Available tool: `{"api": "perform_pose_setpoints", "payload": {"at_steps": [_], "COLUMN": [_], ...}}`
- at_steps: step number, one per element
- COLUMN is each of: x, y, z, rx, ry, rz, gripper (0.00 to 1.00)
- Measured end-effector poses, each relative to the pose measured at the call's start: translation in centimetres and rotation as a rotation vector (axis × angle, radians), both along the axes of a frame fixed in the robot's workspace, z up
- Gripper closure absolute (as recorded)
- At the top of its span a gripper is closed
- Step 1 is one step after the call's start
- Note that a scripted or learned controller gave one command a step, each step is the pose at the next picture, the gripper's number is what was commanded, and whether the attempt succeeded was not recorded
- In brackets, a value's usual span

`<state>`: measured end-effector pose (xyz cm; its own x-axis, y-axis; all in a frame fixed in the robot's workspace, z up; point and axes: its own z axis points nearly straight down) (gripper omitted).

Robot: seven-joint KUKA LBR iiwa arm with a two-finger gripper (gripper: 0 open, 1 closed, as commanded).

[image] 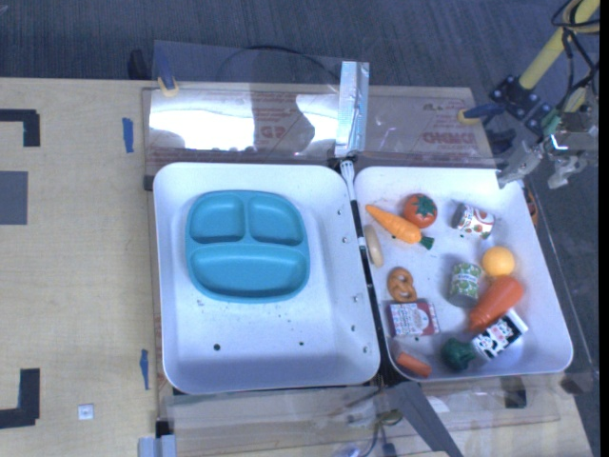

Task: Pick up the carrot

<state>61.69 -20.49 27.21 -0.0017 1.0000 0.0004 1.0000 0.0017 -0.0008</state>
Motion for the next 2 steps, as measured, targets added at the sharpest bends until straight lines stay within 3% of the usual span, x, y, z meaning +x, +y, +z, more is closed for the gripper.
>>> {"api": "perform_pose_setpoints", "payload": {"at_steps": [1,2], "x": [4.7,5.0], "y": [5.1,14.2], "z": [-4.0,-8.7], "rx": [-0.001,0.002], "ry": [-0.002,0.001], "rz": [0.215,0.495], "gripper": [0.00,0.00]}}
